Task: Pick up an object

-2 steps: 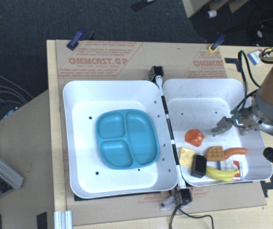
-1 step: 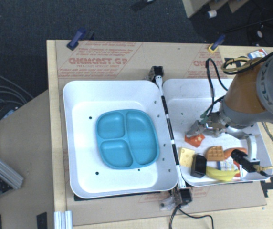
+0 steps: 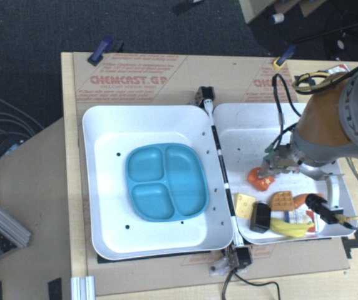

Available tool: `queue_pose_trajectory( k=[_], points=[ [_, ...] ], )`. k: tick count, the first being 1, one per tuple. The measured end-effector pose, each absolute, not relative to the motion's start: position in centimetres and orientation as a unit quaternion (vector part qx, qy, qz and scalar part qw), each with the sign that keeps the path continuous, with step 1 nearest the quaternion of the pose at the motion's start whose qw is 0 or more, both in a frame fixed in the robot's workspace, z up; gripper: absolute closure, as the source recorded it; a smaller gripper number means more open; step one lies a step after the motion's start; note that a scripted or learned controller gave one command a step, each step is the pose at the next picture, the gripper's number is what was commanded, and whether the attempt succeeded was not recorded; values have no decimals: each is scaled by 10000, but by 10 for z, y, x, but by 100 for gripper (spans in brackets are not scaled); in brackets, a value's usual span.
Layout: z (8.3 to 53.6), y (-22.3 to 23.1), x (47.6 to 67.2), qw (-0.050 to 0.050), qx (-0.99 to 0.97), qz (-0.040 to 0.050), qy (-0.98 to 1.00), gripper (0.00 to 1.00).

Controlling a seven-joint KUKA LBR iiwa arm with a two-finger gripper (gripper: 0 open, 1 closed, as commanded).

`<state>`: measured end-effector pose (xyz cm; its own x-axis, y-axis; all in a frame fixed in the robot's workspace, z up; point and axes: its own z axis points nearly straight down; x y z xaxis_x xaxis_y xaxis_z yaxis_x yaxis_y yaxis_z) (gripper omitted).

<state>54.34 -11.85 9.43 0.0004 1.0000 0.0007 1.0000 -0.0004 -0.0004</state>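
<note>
The arm [image 3: 332, 120] comes in from the right and hangs low over the right bin [image 3: 241, 120], its bulk hiding much of that bin's right half. The left bin [image 3: 104, 130] holds a blue divided plate [image 3: 166, 181] lying flat near its middle, well apart from the action.

The gripper [image 3: 271, 167] sits just above a small red-orange object [image 3: 260, 179], roughly in the middle of the right bin. From where I stand I cannot tell whether the fingers are spread or closed, or whether they have the red piece at all; it looks to be resting on the bin floor just under them.

Along the near edge of the right bin the small things crowd together: a yellow cheese wedge [image 3: 245, 204], a dark block [image 3: 260, 217], a waffle-like piece [image 3: 282, 200], a banana [image 3: 288, 229].

The risk, I'd judge, is a glancing grip: the red piece looks small and rounded, so fingers closing off-centre could squirt it sideways toward the cheese. A descent too deep would jam the fingertips on the bin floor instead.
</note>
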Motion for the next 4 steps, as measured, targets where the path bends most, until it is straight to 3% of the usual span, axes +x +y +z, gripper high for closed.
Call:
queue_pose_trajectory(
  k=[1,2,3,4],
  points=[
    [186,-70,604,-6,-7065,-11,-7077,100],
    [185,-71,604,0,-7067,2,-7075,0],
    [115,-94,647,-4,-7071,5,-7071,0],
    [85,-92,667,-8,-7065,-2,-7077,0]
  ],
)
